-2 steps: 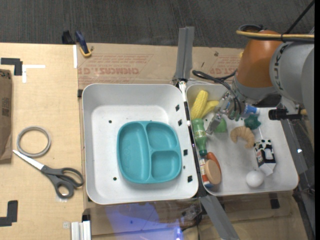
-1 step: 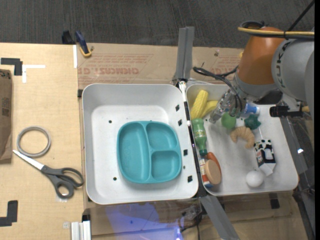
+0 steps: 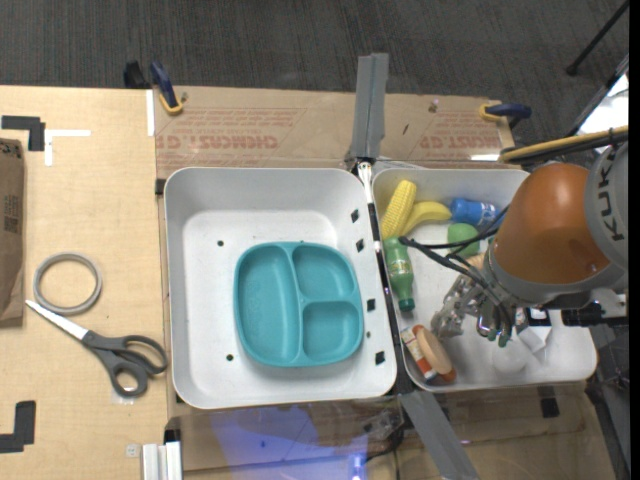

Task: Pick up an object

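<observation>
Overhead, the arm (image 3: 550,228) reaches down into the right bin (image 3: 520,368), its tool (image 3: 480,313) blurred, so I cannot tell its state. Just left lie a green bottle (image 3: 400,273) and corn (image 3: 399,206).

arm (image 3: 600,208): grey casing, black "KU" lettering showed | wrist band (image 3: 545,223): glossy orange, rounded dome | cables: thin black, looped beside the band | end effector (image 3: 480,313): bare silvery metal linkages
</observation>
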Controlling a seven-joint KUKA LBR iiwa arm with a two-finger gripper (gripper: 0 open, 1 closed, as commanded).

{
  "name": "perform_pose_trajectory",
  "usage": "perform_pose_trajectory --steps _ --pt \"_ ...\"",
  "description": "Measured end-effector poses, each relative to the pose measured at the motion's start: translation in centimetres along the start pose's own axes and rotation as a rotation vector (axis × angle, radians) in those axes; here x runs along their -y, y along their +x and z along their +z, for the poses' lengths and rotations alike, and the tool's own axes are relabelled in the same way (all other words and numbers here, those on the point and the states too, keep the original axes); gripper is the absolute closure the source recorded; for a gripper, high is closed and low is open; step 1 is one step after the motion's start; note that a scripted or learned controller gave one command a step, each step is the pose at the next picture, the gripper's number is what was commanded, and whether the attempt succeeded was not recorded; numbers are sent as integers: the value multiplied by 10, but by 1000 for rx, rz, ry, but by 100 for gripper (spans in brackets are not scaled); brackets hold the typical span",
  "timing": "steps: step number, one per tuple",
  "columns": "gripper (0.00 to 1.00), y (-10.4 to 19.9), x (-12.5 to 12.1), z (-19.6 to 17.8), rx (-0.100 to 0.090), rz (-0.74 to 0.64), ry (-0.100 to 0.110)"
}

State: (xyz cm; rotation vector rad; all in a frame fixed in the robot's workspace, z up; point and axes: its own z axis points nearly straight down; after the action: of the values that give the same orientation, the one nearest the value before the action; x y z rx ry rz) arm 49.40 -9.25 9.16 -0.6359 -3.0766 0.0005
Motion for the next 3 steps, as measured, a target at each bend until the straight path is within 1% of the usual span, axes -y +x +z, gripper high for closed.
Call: perform_pose_trajectory --steps 1,2,3 --pt "100 -30 12 -33 3 -423 -1" --pt "0 -34 11 -36 18 -423 -2" --pt "0 -19 -7 -12 54 -167 -12"
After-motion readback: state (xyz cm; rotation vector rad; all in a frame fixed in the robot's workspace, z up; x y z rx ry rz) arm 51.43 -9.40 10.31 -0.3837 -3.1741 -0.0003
